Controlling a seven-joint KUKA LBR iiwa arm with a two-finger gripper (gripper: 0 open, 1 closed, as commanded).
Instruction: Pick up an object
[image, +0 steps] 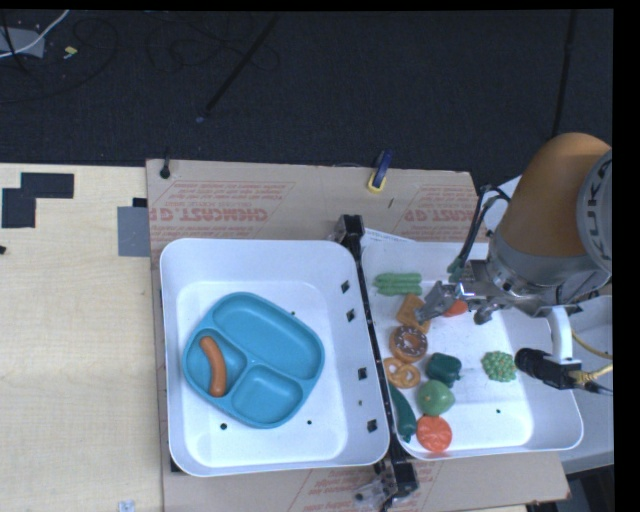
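Nearest the camera, at the right bin's (560, 440) front edge, lie a red tomato (434, 433), a green apple (435, 398) and a dark green pepper (443, 367), with a pretzel (402, 374), a chocolate doughnut (408, 343) and a bumpy green fruit (499, 366) just behind. Farther back the gripper (436, 301) hangs low over an orange piece (411, 309) near a green pickle (398, 284); whether its jaws are released or clenched cannot be told. In the left bin (180, 400) a blue divided plate (300, 350) holds a sausage (213, 365).
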